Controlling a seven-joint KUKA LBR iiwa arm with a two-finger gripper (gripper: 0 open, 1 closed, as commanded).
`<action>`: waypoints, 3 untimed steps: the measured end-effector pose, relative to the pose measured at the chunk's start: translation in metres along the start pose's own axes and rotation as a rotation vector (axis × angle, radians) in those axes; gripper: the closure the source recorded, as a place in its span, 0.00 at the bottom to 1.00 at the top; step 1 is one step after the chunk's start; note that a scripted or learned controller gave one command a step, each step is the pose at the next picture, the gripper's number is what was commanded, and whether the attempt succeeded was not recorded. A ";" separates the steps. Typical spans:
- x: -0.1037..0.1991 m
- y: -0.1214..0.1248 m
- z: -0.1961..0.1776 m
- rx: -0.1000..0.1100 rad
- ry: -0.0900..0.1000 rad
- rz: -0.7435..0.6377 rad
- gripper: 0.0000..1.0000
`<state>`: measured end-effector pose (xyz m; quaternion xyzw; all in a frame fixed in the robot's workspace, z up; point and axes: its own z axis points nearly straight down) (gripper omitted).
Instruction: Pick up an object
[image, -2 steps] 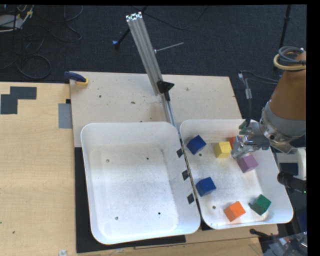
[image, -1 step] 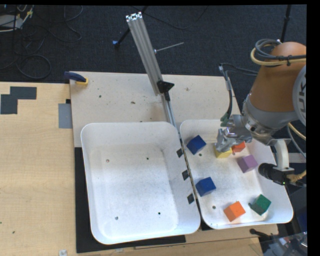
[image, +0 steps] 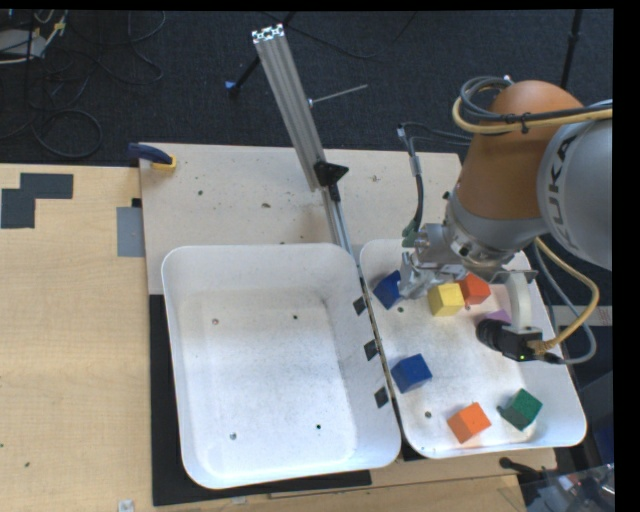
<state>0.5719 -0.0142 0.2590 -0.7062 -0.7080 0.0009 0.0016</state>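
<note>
**Ana:** Pale wooden bench (image: 70, 330) under two white bins, dark floor and cables behind. What's in them?

**Ben:** Nothing I can make out in the left bin (image: 200, 275). The right bin (image: 560, 425) has the blocks: a blue block (image: 386, 290) at its upper left, a second blue block (image: 411, 372) lower down by the divider, an orange block (image: 468, 422) and a green block (image: 521, 409) near the front edge.

**Ana:** And the arm?

**Ben:** It reaches in from the right, and the gripper (image: 428, 268) hangs over the back of the right bin. A yellow block (image: 446, 299) and a red-orange block (image: 475, 290) sit touching each other just below and to the right of it.

**Ana:** Is it holding anything?

**Ben:** I can't tell how the jaws stand; the wrist hides them, and no block shows between them.

**Ana:** So which block is the likely target?

**Ben:** My guess is the first blue one or the yellow one. Blue lies just left of the gripper, yellow just lower right, both near. Yellow is pressed against its red-orange neighbour, so blue, standing free, looks the cleaner grasp
</note>
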 end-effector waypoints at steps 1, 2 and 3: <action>0.050 0.019 0.020 0.000 0.000 -0.001 1.00; 0.088 0.037 0.025 -0.001 0.000 0.000 1.00; 0.087 0.037 0.025 0.000 -0.002 -0.002 0.00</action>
